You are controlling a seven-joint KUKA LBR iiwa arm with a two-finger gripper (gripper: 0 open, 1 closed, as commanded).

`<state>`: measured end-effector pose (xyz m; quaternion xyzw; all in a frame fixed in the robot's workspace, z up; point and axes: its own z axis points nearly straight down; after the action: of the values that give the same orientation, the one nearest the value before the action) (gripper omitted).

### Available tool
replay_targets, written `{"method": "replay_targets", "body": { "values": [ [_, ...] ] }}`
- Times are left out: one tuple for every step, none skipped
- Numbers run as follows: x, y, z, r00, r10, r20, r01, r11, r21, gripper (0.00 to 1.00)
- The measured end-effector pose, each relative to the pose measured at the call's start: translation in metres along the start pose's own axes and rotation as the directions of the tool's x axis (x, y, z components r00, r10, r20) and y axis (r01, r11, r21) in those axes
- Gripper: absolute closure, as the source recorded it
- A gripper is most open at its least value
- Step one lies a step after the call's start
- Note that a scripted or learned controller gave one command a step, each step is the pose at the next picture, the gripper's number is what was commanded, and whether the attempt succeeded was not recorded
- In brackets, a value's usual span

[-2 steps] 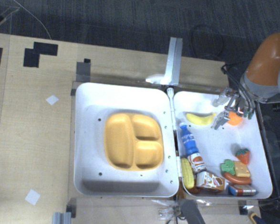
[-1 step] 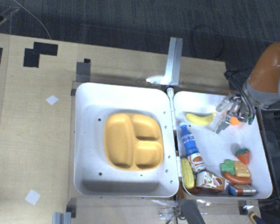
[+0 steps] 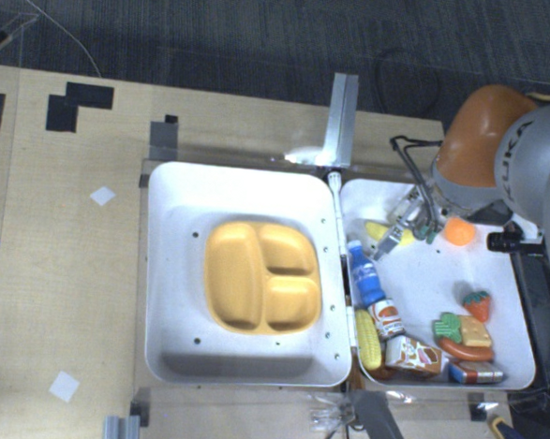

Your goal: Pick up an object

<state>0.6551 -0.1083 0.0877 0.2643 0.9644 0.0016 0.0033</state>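
Note:
My gripper [image 3: 408,223] hangs low over the back left of the right bin [image 3: 431,272], reaching in from the grey arm at the upper right. Its tip is right beside a small yellow object [image 3: 379,232], and I cannot tell whether they touch. An orange ball [image 3: 459,232] lies just right of the gripper. A blue bottle [image 3: 366,277] lies along the bin's left wall, in front of the gripper.
The left bin [image 3: 174,254] holds a yellow divided tray [image 3: 262,277]. The front of the right bin is crowded with a corn cob [image 3: 368,342], a small red-and-white bottle [image 3: 387,319], a carton [image 3: 416,357], a green toy [image 3: 448,325], a hot dog [image 3: 469,347] and a strawberry [image 3: 477,300].

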Motion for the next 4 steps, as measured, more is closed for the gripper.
{"method": "replay_targets", "body": {
  "values": [
    [-0.004, 0.002, -0.015, 1.0, -0.006, 0.016, 0.006, 1.0, -0.005, 1.0],
    [-0.003, 0.002, -0.014, 1.0, -0.007, 0.011, 0.007, 1.0, -0.004, 0.0],
    [0.06, 0.022, -0.105, 1.0, -0.019, 0.01, 0.019, 1.0, -0.005, 0.0],
    [-0.003, -0.023, -0.069, 0.997, 0.073, 0.002, -0.073, 0.997, 0.003, 0.0]
  ]
}}
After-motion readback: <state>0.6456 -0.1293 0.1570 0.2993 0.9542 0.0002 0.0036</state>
